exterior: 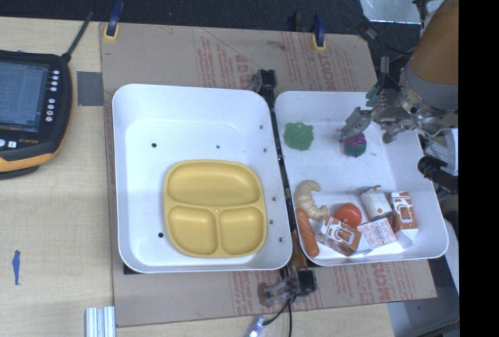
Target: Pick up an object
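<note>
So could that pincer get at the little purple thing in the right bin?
Probably yes. The pincer sits right beside the purple thing, which lies apart from the green piece, with nothing over it.

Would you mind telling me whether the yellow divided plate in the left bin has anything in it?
Empty. The yellow plate lies flat in the left bin, and all three of its compartments show only bare yellow surface.

Glossy white plastic bins [195, 105], matt yellow plastic tray [216, 207], brown cardboard [203, 54] underneath.
</note>
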